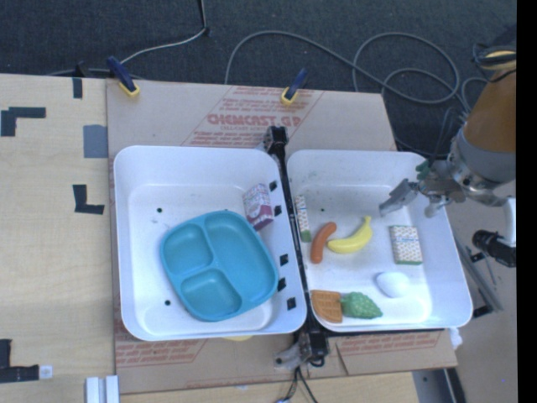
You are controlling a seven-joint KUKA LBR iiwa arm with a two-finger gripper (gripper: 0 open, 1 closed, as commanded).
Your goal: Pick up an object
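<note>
Camera view cuts off the arm; its fingers (pixel 417 198) spread apart, empty, above the right bin (pixel 453 259).

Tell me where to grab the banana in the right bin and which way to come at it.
Grip the banana across its thick middle, coming straight down from above. It lies flat and curved, so the fingers should close across its narrow width. Its left end sits close to the hot dog; the middle leaves more room. The gripper is up and right of it.
</note>
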